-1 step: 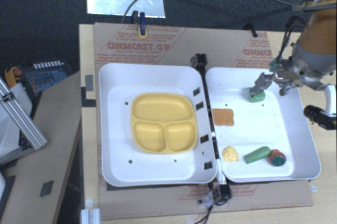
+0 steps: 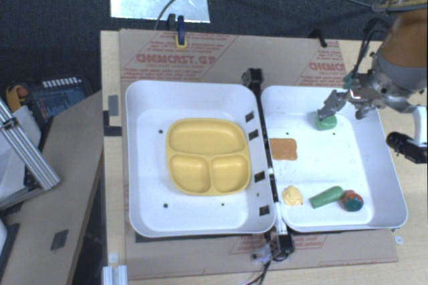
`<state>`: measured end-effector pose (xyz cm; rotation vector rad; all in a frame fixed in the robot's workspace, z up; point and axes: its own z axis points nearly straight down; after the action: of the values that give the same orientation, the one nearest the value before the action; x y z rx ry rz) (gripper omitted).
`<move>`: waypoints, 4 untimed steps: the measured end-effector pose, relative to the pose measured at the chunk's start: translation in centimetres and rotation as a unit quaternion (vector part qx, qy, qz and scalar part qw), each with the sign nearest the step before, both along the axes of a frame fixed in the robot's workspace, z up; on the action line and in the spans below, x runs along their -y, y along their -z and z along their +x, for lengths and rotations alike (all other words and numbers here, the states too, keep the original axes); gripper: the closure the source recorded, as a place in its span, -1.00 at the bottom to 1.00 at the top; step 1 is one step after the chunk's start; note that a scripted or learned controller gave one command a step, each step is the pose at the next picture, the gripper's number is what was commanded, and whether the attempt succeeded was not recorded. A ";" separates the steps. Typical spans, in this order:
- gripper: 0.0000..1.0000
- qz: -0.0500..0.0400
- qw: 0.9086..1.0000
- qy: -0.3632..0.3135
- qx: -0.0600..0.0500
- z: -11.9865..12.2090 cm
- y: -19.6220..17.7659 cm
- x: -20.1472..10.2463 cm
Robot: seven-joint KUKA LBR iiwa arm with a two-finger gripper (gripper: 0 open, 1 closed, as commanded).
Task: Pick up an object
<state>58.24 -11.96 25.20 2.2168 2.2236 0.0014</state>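
The right bin holds several small objects. A round green piece lies near its back. A flat brown square sits by the left wall. Along the front lie a pale yellow lump, a green cylinder and a red and green ball. My gripper hangs over the back of this bin, open, fingers spread. Its left finger is just above the round green piece; nothing sits between the fingers.
A yellow divided plate lies in the left bin. A black divider with clips runs between the bins. A cable arcs behind the bench. Equipment stands at the left edge.
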 end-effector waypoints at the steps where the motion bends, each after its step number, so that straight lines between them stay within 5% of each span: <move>1: -1.00 0.001 1.000 0.001 -0.003 -0.4 6.2 -0.3; 3: -1.00 0.000 1.000 0.002 0.000 -0.1 16.8 -0.5; 4: 1.00 0.001 1.000 0.001 0.003 0.2 15.4 -0.6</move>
<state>58.40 -11.39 9.81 2.2158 2.2189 0.0105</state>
